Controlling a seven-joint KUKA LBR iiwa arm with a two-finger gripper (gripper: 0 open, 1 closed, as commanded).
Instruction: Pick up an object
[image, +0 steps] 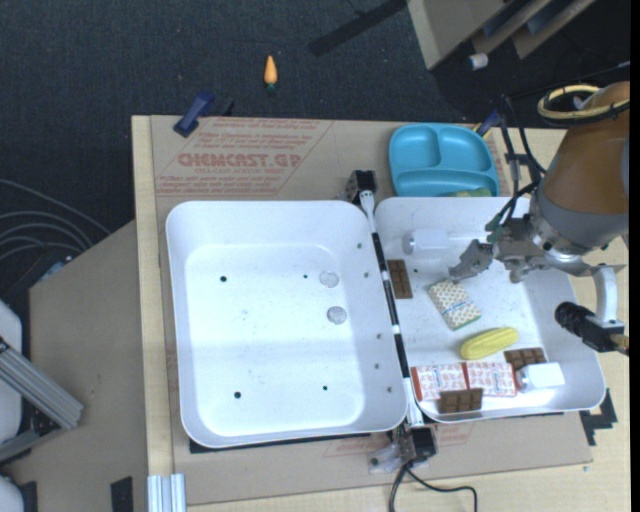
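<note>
Camera view, looking down at a slant: two white bins sit side by side on a bench, the left bin holding two small round discs near its middle, the right bin holding the clutter; the arm, orange band uppermost, reaches in from the right and hangs over the right bin's upper part; its gripper points left and down, just above the bin floor, and its grey fingers appear spread with nothing between them, though the blur there makes that hard to swear to; below and left of it, close but apart, lies a small checkered packet, tilted; a yellow object like a corn cob lies lower still, near the bin's middle; a brown bar rests against the bin's left wall; along the near edge sit red-and-white packets, a dark brown block touching them, another brown piece and a white block at the right; a clear item, hard to make out, lies left of the gripper; a blue tray stands on the bench behind the right bin.
</note>
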